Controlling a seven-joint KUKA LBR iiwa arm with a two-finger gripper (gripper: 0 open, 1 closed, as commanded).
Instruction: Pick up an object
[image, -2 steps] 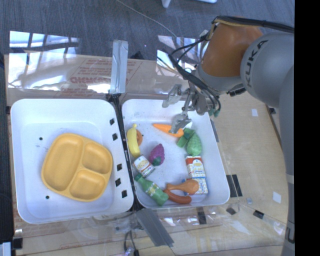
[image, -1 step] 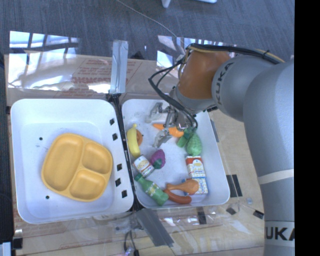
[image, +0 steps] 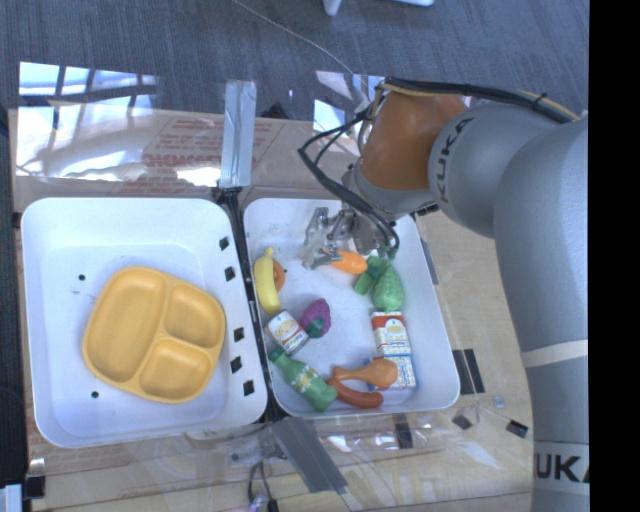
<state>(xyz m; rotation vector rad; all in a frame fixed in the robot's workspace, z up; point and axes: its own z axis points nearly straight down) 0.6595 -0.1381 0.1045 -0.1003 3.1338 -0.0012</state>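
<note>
My gripper (image: 322, 243) hangs over the back of the right bin (image: 440, 350), its metal tip just left of an orange carrot (image: 351, 264). Nothing shows held in it. Below it lie a yellow banana (image: 266, 283), a purple eggplant (image: 316, 316), a small jar with a label (image: 287, 332) and a green bottle (image: 305, 380). To the right are a green vegetable (image: 389, 289), a red-and-white carton (image: 392, 345), a chicken drumstick (image: 366, 375) and a red sausage (image: 358, 398).
The left bin (image: 60, 240) holds a yellow divided plate (image: 153, 332). The grey arm with its orange band (image: 405, 140) reaches in from the right above the right bin's back edge. Cables (image: 330, 140) loop beside the wrist. Cardboard and tape lie behind the bins.
</note>
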